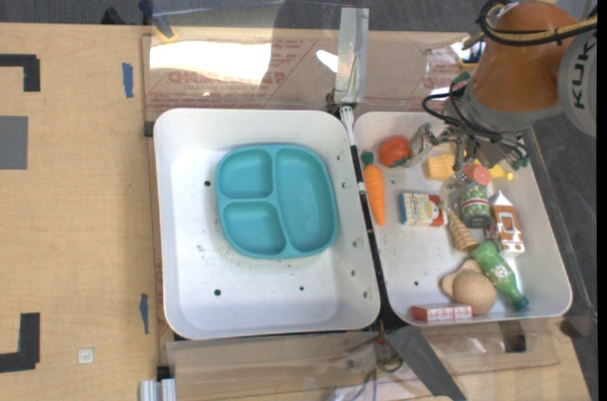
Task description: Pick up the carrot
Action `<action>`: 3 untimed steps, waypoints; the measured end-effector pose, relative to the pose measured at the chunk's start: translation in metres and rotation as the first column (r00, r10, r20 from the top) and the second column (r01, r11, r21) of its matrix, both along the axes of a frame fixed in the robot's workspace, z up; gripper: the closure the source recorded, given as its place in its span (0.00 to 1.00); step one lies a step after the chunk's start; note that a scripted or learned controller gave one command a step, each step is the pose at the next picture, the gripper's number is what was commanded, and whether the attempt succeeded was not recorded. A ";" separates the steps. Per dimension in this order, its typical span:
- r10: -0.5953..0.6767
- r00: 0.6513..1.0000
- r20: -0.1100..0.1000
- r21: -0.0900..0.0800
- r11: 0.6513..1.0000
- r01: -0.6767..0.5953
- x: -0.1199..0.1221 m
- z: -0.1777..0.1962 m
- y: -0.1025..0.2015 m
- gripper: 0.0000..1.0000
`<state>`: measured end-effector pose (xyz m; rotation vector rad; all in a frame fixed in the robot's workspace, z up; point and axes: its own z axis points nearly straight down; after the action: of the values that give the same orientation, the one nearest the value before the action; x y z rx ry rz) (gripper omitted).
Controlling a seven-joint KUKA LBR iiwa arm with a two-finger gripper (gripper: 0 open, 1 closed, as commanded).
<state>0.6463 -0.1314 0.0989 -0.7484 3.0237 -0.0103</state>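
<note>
In the camera view, the carrot (376, 194) is seen lying at the left edge of the right bin (555, 238), just right of centre frame. The gripper (471, 146) is placed in the upper right, among toys; its state cannot be told, being possibly masked by cables.

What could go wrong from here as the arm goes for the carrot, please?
1. The long orange carrot lies against the left wall of the right white bin, so a finger may well hit the wall.
2. The round orange-red tomato-like toy sits just above the carrot and is similar in colour; it might be grabbed instead.
3. The pincer hangs over crowded toys, including a yellow block, which it may nudge.
</note>
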 end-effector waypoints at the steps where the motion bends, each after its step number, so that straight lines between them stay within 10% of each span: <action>1: 0.015 1.000 0.000 -0.001 1.000 -0.015 0.016 0.000 -0.036 0.00; 2: -0.195 0.981 0.003 0.004 0.981 0.195 0.010 0.001 -0.048 0.00; 3: -0.623 0.782 -0.004 0.013 0.782 0.623 -0.009 0.001 0.010 0.00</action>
<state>0.6377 -0.1210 0.1001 0.2919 3.1008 -0.0028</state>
